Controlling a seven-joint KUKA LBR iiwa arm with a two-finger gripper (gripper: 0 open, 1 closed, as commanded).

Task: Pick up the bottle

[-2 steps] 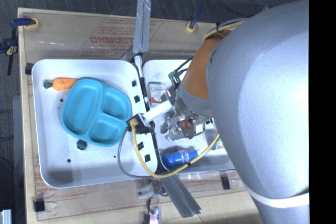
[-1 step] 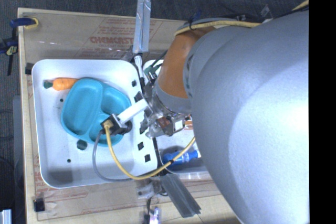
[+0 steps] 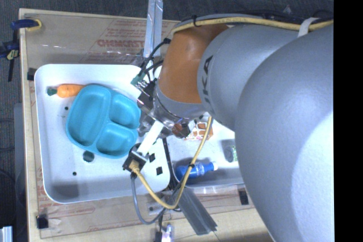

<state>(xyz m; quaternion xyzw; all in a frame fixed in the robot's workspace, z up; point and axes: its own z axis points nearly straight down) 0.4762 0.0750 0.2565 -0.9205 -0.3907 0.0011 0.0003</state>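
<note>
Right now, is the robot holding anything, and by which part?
It cannot be told from this view: the arm covers what lies under its wrist. The bottle lies on its side just below, apparently not lifted.

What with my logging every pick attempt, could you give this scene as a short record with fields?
bottle: blue, lying on its side near the front wall, mid-bench; which bin cannot be told
arm: grey with orange band, over the bench's middle, just above the bottle
left bin: white, holds three things
tray: blue, divided, centre of left bin
carrot: orange, by the tray's far left edge
small dark thing, by the tray's near edge
task status: bottle not lifted
</note>
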